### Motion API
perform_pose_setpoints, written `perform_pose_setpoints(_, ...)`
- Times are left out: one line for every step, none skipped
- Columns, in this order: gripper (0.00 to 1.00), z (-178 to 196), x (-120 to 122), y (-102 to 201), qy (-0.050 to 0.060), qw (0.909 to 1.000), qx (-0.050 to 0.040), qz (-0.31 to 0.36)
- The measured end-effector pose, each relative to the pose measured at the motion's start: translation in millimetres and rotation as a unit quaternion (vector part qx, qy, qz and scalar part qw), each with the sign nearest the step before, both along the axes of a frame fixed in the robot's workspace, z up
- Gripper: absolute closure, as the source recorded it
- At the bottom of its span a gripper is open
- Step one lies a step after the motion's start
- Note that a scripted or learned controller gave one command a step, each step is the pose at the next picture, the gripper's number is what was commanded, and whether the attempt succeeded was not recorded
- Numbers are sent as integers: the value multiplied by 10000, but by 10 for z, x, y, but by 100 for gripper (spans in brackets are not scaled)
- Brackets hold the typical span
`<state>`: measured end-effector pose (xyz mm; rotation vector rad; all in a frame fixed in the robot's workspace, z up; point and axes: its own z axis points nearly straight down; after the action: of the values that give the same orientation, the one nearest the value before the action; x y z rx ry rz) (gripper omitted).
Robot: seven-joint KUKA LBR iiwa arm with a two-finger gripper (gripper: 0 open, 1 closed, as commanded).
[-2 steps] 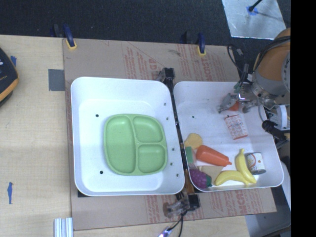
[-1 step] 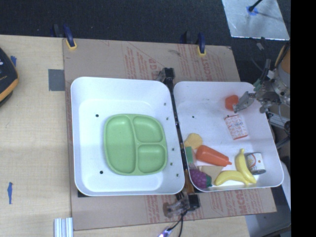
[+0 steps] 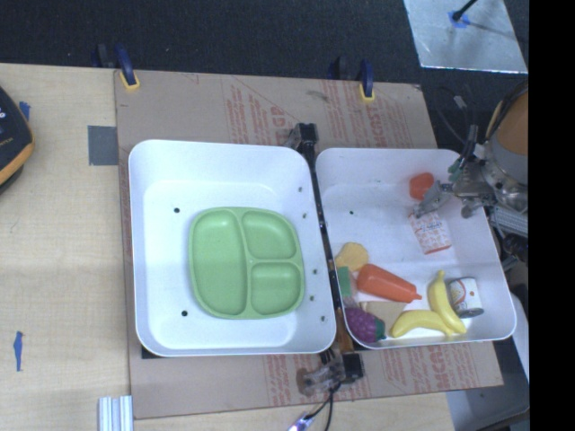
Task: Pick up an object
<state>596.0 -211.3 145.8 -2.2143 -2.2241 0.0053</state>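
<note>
Near edge of R bin (image 3: 499, 268): purple grapes (image 3: 364, 324), two bananas (image 3: 429, 317), small can (image 3: 464, 296) touching one banana. Mid: orange carrot (image 3: 386, 284), yellow fruit (image 3: 351, 257) beside it. Farther: white/red packet (image 3: 431, 233), small red obj (image 3: 420, 185). Gripper (image 3: 429, 202) over R bin by packet's top edge, nothing seen pinched; finger state — can't tell. L bin (image 3: 153, 241): green divided plate (image 3: 245, 260).

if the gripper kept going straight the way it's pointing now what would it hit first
The gripper points left and down into the right bin. Most likely it meets the small white packet just beneath it, or the bin floor beside the red piece; depth is unclear.
</note>
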Motion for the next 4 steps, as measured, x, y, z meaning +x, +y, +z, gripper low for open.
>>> perform_pose_setpoints(0, -317, 601, -5, -10, 10000, 2, -2)
perform_pose_setpoints(0, 425, 161, -11, -13, 10000, 3, -9)
perform_pose_setpoints(0, -551, 180, 3, 3, 10000, 3, 2)
perform_pose_setpoints(0, -534, 604, 97, -13, 10000, 2, -1)
